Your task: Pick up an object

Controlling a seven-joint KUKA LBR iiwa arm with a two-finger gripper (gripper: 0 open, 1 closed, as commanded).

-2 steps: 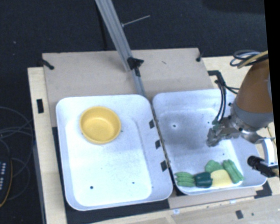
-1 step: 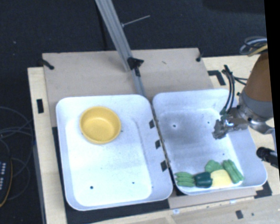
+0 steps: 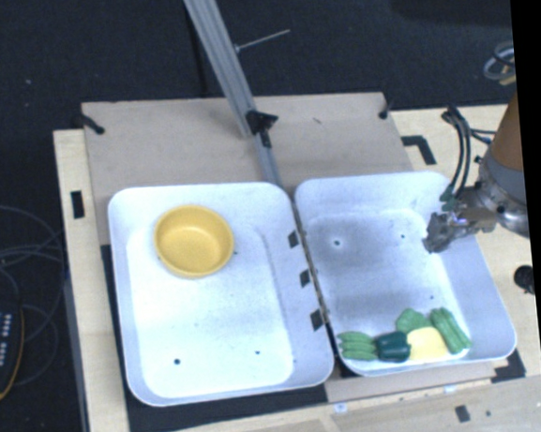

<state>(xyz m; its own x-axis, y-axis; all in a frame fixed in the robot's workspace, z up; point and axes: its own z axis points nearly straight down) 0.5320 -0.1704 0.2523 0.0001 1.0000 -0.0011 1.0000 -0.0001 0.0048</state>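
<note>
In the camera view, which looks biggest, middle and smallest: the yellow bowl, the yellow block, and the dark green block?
1. yellow bowl, clearly biggest
2. yellow block
3. dark green block

The last two look close, and the blocks overlap, so that order is unsure.

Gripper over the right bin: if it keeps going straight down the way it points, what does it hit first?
Probably bare floor of the right bin. The gripper hangs near the far right side; the green and yellow objects lie at the near edge, off that line. Depth is uncertain.

A yellow bowl [image 3: 194, 241] is seen in the white left bin [image 3: 218, 365]. In the white right bin [image 3: 363, 202], green pieces [image 3: 357, 345], a dark teal piece [image 3: 392, 346] and a yellow block [image 3: 427, 343] are clustered.
</note>
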